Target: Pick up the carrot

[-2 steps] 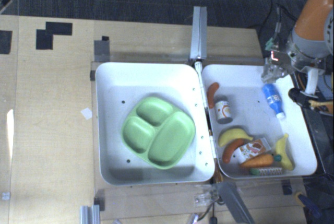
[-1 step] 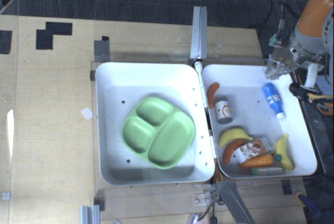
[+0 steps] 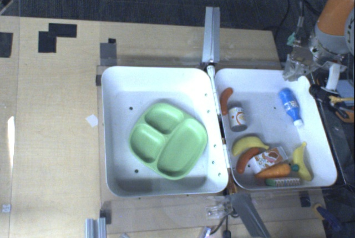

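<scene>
The carrot (image 3: 273,171), orange with a green end, lies near the front wall of the right bin (image 3: 321,120), among a food packet (image 3: 265,158), a red sausage (image 3: 244,160) and a yellow banana (image 3: 301,162). My gripper (image 3: 293,69) hangs over the bin's back right corner, well behind the carrot and apart from it, just above a blue bottle (image 3: 290,105). Nothing shows in its grasp.
A second banana (image 3: 248,144), a small can (image 3: 237,118) and another sausage (image 3: 225,99) lie along the right bin's left side. The left bin (image 3: 116,120) holds a green divided plate (image 3: 169,140). A metal post (image 3: 211,37) stands behind the bins.
</scene>
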Motion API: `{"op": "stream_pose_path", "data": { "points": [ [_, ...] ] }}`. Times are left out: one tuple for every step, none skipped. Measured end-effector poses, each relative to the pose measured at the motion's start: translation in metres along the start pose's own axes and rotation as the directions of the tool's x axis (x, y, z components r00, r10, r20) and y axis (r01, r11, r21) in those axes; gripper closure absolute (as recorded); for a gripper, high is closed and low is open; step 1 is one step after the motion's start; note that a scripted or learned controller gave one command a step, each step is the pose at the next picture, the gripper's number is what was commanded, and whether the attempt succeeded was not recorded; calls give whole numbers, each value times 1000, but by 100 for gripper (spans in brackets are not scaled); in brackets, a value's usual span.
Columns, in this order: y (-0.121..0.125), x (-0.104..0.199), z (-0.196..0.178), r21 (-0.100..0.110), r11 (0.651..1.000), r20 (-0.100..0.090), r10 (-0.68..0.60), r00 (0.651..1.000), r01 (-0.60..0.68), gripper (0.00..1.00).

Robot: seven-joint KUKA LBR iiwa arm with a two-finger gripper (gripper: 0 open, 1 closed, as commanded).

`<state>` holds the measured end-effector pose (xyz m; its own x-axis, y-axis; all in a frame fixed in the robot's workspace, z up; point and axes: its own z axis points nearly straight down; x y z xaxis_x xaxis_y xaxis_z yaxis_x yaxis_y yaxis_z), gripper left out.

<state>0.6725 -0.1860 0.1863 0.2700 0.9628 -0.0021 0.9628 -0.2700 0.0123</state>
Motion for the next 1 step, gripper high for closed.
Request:
{"op": "stream_pose_path", "data": {
  "points": [
    [2,2,-13,-7,1000,1,-9,1000,9,100]
  ]
}}
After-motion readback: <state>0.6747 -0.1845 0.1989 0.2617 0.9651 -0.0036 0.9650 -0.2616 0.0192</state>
